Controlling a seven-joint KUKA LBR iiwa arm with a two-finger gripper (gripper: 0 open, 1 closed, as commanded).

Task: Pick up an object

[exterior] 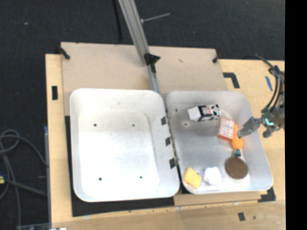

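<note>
Camera view, looking down at a slant: grey two-finger pincer [256, 127] sits at the right edge of the right shallow white plastic bin [249, 102], reaching in from the right. One finger tip [248, 127] slants down-left over the bin wall, the other [266, 131] is by the rim; they look spread apart w/ nothing between them.

Nearest thing is the small orange block w/ a teal end [237, 145], just below-left of the pincer, close but not gripped. Its long axis runs approx. up-down, orange end toward the pincer, teal end toward the near rim. Touching its upper left is a flat orange-and-white packet [227, 128], tilted slightly.

Further up-left, a white-and-black boxy toy [204, 112] lies w/ its long axis left-right. Along the near rim: brown round disc [236, 168], matte; white lumpy object [213, 176]; yellow spongy wedge [193, 178].

Left shallow white bin [120, 143] is beside it, rims touching. Both rest on the tan wooden desk [182, 71].
</note>
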